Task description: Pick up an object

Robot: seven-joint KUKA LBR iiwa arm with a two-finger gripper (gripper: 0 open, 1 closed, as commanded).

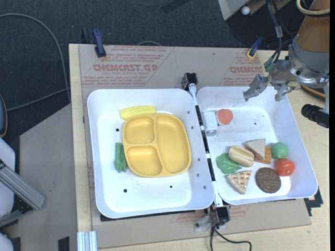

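Two shallow white bins are seen side by side on a brown board. In the left bin (99, 140) a yellow divided plate (156, 144) is laid near the middle, with a corn cob (138, 111) touching its far edge and a green pea pod (120, 157) just beside its left edge. In the right bin (298, 135) a cluster of toy foods is gathered at the near right: a hot dog (241, 155) resting on a green leaf (226, 164), a sandwich wedge (258, 150), a green ball (279, 150), a tomato (285, 167), a pizza slice (239, 181) and a brown patty (268, 180). An orange round piece (225, 116) is set apart from them, toward the far left of that bin. The gripper (268, 89) is held above the far edge of the right bin, its two fingers spread apart with nothing between them, well apart from every food item.
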